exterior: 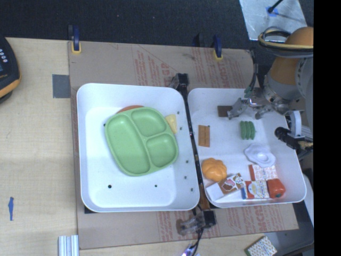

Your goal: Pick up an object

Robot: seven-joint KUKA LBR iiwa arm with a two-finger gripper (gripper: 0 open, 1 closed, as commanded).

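Observation:
My gripper (246, 111) hangs over the far part of the right bin (298, 196), open, with nothing between its fingers. Just in front of it lies a small green object (246, 129). A brown block (204, 135) lies to its left, near the bin's left wall. Closer to the front are an orange pumpkin-like toy (214, 169), a white rounded piece (259, 156), small printed cartons (250, 184) and a red object (276, 187).
The left bin (96, 191) holds a green divided plate (141, 141), with a red piece (131, 109) and a yellow piece (171, 122) peeking out from under it. The arm (287, 73) enters from the right, over the right bin's far corner.

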